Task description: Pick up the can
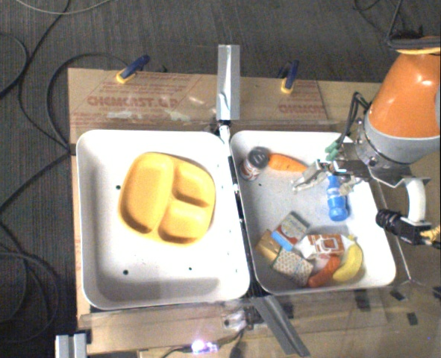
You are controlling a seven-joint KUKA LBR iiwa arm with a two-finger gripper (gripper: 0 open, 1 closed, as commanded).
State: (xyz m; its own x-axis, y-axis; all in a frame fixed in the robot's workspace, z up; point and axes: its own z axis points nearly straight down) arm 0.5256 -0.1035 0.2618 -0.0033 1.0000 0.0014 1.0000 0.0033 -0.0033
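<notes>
Two bins sit side by side; the can (254,162) stands in the right bin's (280,192) far-left corner, beside a carrot (286,162). The gripper (315,176) hovers near a blue bottle (337,202), fingers seemingly apart and gripping nothing. A yellow tray (168,198) lies in the left bin (101,237).

The yellow tray (169,198) looks like smooth, shiny plastic. The white bins (101,200) are smooth plastic too — a bit dull. The can (254,162) has a shiny metal top — round and grey.
</notes>
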